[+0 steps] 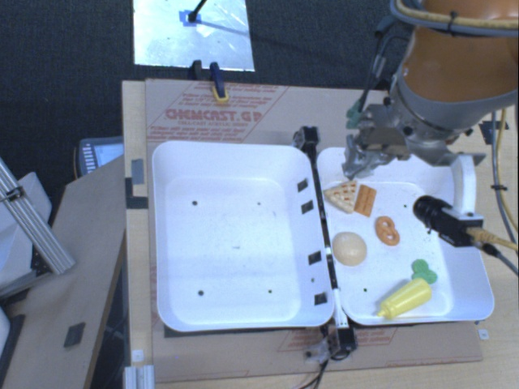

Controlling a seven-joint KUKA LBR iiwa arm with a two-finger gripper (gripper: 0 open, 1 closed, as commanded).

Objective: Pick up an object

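Right bin: perhaps five toy foods.

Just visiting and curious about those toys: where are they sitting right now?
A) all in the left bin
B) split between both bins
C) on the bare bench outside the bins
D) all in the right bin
D: the waffle wedge, orange cracker, pretzel, round beige piece and yellow corn cob all lie within the right bin.

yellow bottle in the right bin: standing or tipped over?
Tipped over. The yellow bottle lies on its side on the floor of the right bin, its length running diagonally, its upper end by the green toy.
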